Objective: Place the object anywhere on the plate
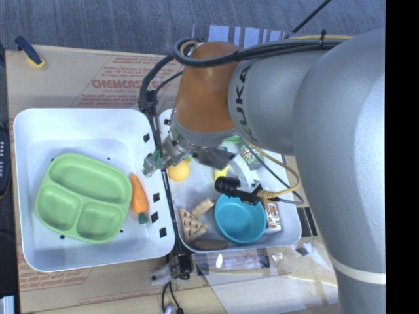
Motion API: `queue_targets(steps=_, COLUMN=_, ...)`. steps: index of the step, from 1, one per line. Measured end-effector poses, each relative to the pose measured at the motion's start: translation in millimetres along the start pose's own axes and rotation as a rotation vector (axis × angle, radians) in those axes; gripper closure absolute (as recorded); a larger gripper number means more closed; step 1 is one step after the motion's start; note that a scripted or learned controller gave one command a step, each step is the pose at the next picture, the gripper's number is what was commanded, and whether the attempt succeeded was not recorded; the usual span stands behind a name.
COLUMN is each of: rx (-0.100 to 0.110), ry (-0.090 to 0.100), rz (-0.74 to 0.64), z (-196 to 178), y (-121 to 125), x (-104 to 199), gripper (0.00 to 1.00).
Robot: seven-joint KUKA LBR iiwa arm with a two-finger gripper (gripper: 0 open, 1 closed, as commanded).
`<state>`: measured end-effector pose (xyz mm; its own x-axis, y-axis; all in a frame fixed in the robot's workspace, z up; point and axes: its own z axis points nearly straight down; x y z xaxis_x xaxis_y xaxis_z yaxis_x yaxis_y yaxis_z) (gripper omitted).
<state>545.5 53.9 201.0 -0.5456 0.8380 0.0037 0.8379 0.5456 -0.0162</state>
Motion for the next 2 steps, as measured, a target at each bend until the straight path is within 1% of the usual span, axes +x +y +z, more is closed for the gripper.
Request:
queue_targets(steps=1, rx=0.001, ry=0.0, rz=-0.001, z=0.2, y=-0.1, x=0.0, gripper=0.0)
queue_targets(steps=2, rx=0.0, ry=0.002, rz=-0.058, z=95.4, y=99.8, x=39.3, gripper=0.0)
